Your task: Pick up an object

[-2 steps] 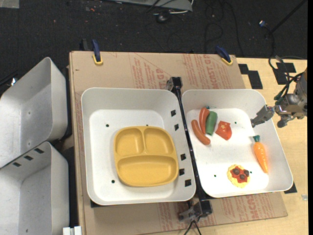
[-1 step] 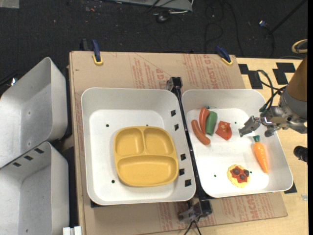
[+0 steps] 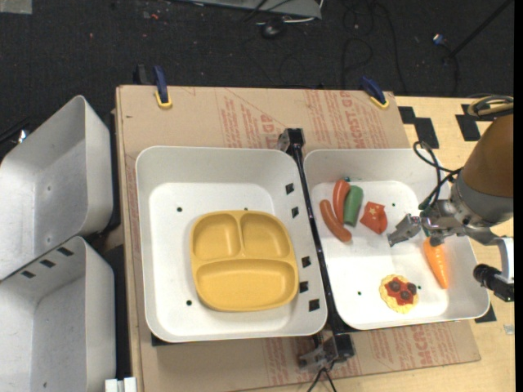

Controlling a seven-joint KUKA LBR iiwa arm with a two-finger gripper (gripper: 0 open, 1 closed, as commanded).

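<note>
Right bin (image 3: 372, 321), carrot (image 3: 437, 264) just right of jaws, gripper (image 3: 406, 231) grip state unclear, prob. not holding

A brown cardboard sheet (image 3: 237, 109) with faded red print lay across the middle of the frame, held at its upper edge by two yellow-tipped clamps (image 3: 163, 96), one toward the left and one toward the right, and the two white bins rested on it side by side. The left bin (image 3: 155, 219) held a yellow divided plate (image 3: 243, 260) with three sections, lying flat near its centre. Two more white tubs (image 3: 57, 178) sat stacked at the left edge of the frame, and black cables (image 3: 359, 51) trailed over the dark floor along the top.
</note>
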